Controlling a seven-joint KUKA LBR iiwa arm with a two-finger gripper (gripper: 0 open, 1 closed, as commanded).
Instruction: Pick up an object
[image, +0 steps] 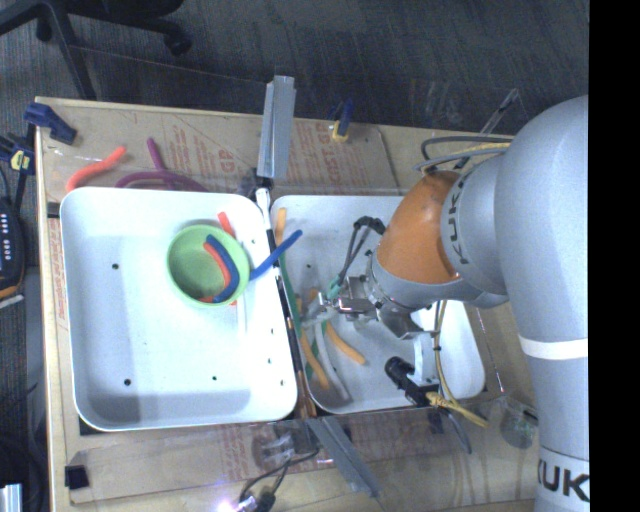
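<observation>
Reaching low into the right bin (460, 385), near its left wall, with the end effector (335, 303) over loose sticks. Cannot tell whether clenched or released. Judged as the grasp step: next calls for closing on one piece and lifting straight. Likely target: orange stick (347, 347), slim, slanted, just below the end effector.

My tabletop (400, 150) is brown board, printed with red lettering. Beyond its far edge lies dark grey floor (400, 50); black chair legs (110, 25) stand at upper left.
</observation>
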